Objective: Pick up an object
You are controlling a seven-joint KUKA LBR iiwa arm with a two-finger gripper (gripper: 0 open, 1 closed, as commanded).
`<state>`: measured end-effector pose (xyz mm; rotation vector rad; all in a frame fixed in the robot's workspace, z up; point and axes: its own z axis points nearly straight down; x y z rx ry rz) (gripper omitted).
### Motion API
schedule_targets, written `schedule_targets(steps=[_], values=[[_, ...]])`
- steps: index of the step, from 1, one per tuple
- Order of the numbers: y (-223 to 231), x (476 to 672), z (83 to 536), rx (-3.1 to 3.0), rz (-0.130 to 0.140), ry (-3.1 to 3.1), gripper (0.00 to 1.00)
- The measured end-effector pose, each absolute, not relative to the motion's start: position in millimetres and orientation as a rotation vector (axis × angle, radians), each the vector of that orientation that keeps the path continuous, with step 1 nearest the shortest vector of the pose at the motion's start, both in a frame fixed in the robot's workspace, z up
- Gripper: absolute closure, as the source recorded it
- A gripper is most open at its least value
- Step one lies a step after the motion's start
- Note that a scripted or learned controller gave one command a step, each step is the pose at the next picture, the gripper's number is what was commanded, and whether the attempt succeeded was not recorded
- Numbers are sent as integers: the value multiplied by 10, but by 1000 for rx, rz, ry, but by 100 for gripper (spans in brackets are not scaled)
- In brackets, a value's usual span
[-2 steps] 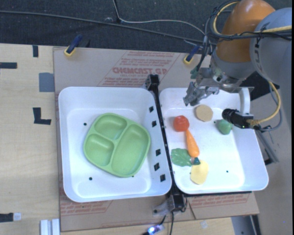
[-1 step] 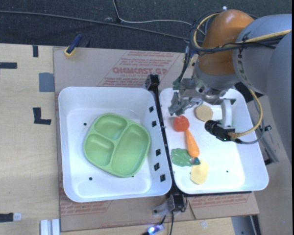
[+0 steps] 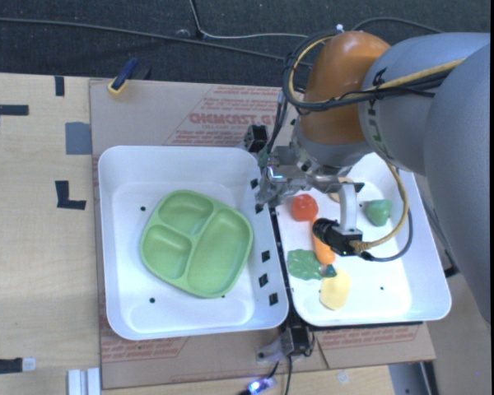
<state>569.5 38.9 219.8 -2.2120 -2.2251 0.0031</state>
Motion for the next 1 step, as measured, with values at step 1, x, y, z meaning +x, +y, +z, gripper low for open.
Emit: schedule_targets(steps=[1], values=[[804, 5354, 2106, -2213, 5, -2224, 100]])
